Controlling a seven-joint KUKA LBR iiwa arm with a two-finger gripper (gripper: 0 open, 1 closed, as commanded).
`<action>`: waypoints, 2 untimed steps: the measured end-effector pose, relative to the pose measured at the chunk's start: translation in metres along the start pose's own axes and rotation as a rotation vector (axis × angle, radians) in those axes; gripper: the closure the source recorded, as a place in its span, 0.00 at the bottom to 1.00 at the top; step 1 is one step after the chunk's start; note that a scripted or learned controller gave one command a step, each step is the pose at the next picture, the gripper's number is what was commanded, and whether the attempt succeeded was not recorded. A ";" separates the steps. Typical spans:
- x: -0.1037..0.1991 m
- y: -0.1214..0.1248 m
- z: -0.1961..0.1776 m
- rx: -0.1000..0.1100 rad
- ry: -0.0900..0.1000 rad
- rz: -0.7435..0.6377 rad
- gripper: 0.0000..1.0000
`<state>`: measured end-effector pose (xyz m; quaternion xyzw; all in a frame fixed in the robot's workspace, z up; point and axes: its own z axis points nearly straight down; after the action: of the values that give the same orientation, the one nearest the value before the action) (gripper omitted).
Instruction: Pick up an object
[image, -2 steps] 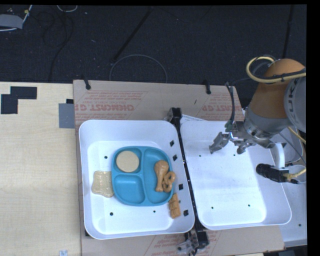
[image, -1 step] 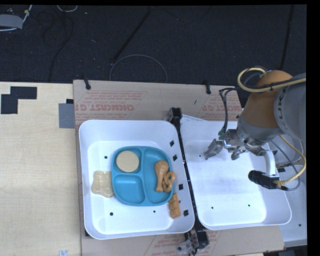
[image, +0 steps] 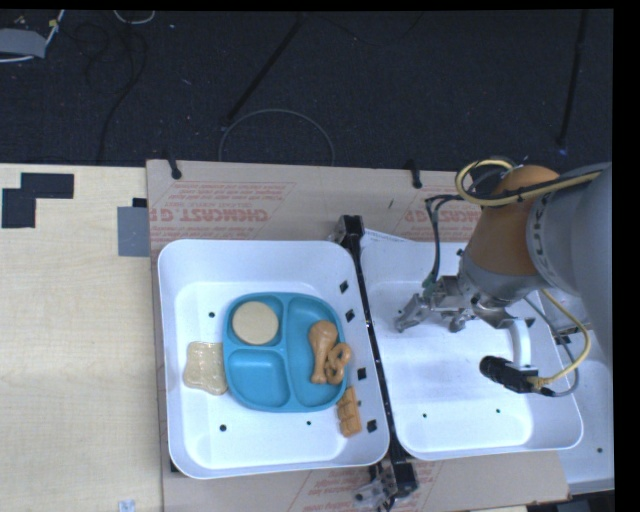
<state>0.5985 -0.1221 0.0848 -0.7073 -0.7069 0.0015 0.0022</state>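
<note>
Your gripper (image: 415, 315) hung over the right bin (image: 470, 425), grip unreadable, because every pickable piece lay left in the blue tray (image: 262, 385).

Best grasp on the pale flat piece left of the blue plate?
Judgement only: take the pale flat piece from above, jaws across its narrow width. It lies flat on the left bin floor, right edge against the blue plate, so that side leaves a finger little room.

Tan round patty (image: 254, 322) and chicken drumstick (image: 324, 348) on blue tray (image: 262, 383); toast (image: 205, 367) beside it
</note>
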 end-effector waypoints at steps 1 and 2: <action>-0.001 0.000 -0.012 -0.001 0.000 0.002 1.00; 0.000 0.000 -0.076 -0.007 -0.001 -0.001 1.00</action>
<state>0.5993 -0.1225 0.1603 -0.7070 -0.7072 -0.0005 -0.0007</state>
